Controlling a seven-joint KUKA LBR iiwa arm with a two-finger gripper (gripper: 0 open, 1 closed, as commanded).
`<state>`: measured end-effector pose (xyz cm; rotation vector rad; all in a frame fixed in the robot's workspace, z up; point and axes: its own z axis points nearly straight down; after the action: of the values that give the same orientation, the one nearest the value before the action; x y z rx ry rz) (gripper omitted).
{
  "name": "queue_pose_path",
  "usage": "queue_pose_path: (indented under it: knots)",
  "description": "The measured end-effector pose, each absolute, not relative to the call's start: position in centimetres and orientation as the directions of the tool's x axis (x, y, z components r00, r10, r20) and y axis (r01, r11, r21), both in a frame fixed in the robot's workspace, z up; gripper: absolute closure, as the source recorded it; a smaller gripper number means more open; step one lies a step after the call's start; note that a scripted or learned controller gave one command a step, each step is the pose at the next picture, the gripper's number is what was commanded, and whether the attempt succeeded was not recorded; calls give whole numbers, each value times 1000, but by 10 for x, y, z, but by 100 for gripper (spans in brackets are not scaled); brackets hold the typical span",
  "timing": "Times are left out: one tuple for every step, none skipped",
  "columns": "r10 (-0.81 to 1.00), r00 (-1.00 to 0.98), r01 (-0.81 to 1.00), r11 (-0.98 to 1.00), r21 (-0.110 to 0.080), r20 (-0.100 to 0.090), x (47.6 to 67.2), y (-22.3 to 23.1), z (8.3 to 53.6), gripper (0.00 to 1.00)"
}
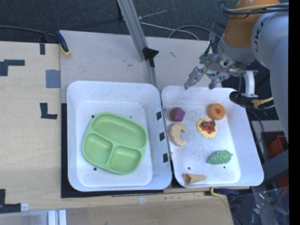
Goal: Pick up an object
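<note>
Claw (203, 80) hung open, empty, above right bin's (243, 172) far edge; suggest lowering straight over doughnut (216, 111), fingers straddling it.

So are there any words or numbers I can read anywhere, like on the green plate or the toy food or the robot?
None: no words, numbers or brand names can be read.
Green plate: plain, no print.
Toy food such as the donut and the pizza: no labels.
Robot arm: no readable marking.
Dark tape pieces on the bench: just shapes, not letters.
</note>
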<state>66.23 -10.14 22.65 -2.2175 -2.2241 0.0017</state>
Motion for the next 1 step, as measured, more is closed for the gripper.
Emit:
queue_pose_path:
  knots:
    - [1000, -3, 1000, 3, -1, -1, 662, -101, 227, 0]
